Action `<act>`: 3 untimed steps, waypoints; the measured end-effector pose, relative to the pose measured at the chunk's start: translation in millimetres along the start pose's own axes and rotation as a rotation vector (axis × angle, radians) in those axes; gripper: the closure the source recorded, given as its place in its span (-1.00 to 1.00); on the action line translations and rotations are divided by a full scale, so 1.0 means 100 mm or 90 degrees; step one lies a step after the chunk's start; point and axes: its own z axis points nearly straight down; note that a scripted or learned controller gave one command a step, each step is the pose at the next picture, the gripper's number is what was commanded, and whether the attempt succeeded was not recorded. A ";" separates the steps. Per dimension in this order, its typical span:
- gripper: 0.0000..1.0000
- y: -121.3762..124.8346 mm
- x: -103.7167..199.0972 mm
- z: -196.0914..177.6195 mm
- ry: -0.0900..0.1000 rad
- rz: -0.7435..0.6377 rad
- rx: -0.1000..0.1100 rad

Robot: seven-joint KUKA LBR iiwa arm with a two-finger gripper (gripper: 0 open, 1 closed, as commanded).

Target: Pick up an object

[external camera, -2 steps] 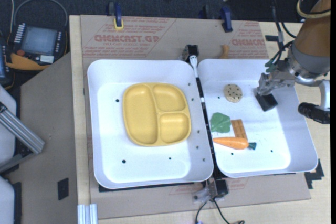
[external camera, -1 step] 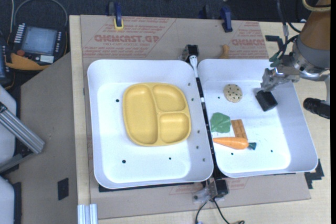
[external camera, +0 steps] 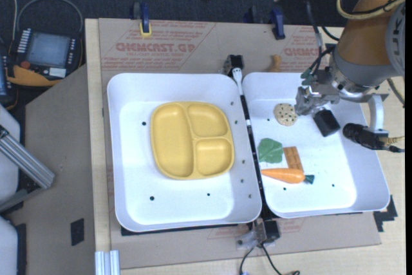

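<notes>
A yellow divided plate (external camera: 192, 139) sits in the left white bin (external camera: 129, 196) on a cardboard-covered bench (external camera: 193, 45); blue clamps (external camera: 143, 16) grip its far edge, a handheld control pendant (external camera: 44, 51) lies far left.

Gripper (external camera: 308, 102) beside cookie (external camera: 284, 114) (right bin (external camera: 360, 193))

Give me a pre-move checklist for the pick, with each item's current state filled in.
1. Targets present in the right bin: cookie, green leaf, carrot: ok.
2. Gripper above that bin, beside the cookie: ok.
3. Object between its fingers: not ok, none seen.
4. Gripper centred over the cookie: not ok, offset to its right.
5. Yellow divided plate in the left bin, apart from the arm: ok.
</notes>
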 end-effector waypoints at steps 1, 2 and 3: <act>1.00 0.04 0.61 -0.12 -0.001 -0.001 -0.003; 1.00 -0.02 1.11 -0.22 -0.001 0.000 -0.003; 1.00 0.01 1.66 -0.33 0.000 0.000 -0.003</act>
